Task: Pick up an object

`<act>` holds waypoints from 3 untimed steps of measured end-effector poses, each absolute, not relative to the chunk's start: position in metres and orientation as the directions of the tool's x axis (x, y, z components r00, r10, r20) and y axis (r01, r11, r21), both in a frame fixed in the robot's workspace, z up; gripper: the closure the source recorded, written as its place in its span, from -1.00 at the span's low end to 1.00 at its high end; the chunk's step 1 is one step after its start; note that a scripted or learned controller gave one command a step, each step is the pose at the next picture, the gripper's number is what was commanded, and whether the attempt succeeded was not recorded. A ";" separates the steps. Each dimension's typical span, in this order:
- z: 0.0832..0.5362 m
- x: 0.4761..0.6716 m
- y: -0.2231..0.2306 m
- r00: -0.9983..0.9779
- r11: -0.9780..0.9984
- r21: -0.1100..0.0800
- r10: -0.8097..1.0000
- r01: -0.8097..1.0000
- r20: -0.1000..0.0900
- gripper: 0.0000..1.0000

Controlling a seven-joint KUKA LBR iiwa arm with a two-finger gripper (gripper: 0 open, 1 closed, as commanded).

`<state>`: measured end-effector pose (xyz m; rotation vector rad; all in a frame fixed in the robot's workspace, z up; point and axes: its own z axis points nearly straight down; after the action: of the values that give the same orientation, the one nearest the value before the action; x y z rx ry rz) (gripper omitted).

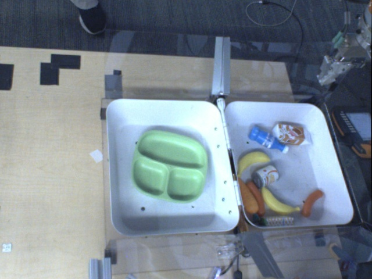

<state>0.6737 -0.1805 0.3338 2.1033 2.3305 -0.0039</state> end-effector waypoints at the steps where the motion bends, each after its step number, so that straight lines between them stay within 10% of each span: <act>1: 0.342 0.675 -0.180 -0.107 0.107 -0.001 0.994 0.994 -0.004 1.00; 2: 0.349 0.677 -0.179 -0.112 0.112 -0.002 0.994 0.994 -0.006 1.00; 3: 0.277 0.670 -0.173 0.306 -0.306 -0.003 0.952 0.952 -0.001 1.00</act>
<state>0.6697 -0.1727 0.2772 2.5396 1.8520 -0.0037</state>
